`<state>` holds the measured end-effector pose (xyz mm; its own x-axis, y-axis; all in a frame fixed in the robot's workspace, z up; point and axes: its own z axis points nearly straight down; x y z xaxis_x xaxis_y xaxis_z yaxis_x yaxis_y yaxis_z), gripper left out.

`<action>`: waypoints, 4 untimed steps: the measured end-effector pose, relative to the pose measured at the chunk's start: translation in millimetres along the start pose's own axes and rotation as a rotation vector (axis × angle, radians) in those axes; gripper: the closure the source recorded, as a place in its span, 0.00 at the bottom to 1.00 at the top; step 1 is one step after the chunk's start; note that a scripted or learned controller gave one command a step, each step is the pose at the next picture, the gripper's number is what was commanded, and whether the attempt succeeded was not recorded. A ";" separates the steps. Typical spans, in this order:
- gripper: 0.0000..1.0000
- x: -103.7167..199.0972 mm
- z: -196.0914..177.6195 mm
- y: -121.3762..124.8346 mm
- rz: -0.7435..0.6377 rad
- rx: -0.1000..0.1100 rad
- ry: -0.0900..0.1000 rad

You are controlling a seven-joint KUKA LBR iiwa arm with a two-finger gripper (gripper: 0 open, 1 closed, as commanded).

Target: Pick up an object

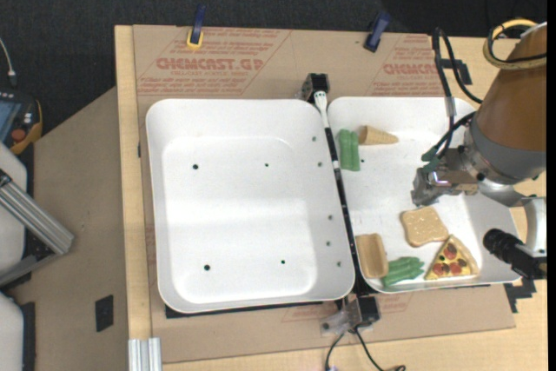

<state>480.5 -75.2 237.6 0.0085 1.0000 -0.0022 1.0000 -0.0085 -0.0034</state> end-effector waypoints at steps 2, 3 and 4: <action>0.00 76.2 -182.1 40.2 -0.007 -0.023 0.001; 0.00 133.1 -306.5 33.9 -0.016 -0.022 0.006; 0.00 146.0 -298.6 -5.1 -0.012 -0.002 0.003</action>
<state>477.7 71.5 535.8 -0.0037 1.0000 0.0010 1.0000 0.0037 -0.0019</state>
